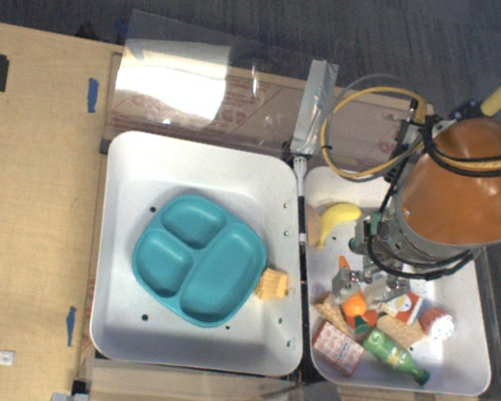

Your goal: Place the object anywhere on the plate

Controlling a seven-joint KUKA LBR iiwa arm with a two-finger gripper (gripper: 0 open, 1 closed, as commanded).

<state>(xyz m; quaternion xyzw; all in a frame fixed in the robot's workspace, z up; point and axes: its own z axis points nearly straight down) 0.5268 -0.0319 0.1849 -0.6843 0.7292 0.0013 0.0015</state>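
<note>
We see the gripper point(362, 285) low in the right bin point(469, 374), over the toy heap point(371, 334) at lower right; its state we cannot tell; the plate point(198, 257) sits centre-left; the toys look light, rigid, slick plastic; we judge a mid-body pinch safest.

No lettering can be read anywhere. The pink carton point(338, 347) (lower right of the frame) shows print too blurred to make out.

Bench point(12, 203) bearing two white bins point(119, 249).
</note>
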